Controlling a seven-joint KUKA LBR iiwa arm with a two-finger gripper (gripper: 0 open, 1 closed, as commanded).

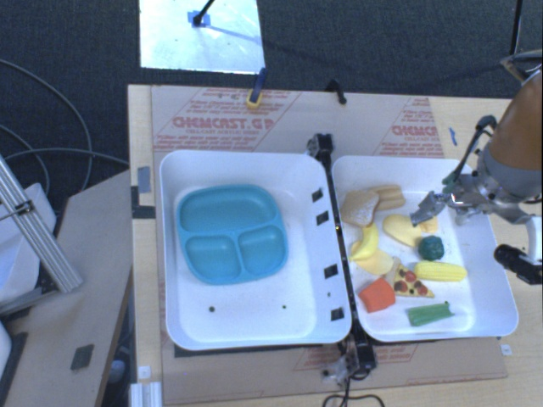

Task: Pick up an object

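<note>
Yellow corn cob (440,271) lies lengthwise left-right, below the pincer (427,210).

robot lab: bench (212,113), 2 bins (254,329), cables (51,155)

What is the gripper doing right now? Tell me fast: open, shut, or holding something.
Gripper: over the right bin, just above the yellow toy food; whether it is open or shut cannot be told.

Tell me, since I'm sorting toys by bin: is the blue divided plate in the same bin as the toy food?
No, the blue plate lies in the left bin, while the toy food lies in the right bin.
</note>
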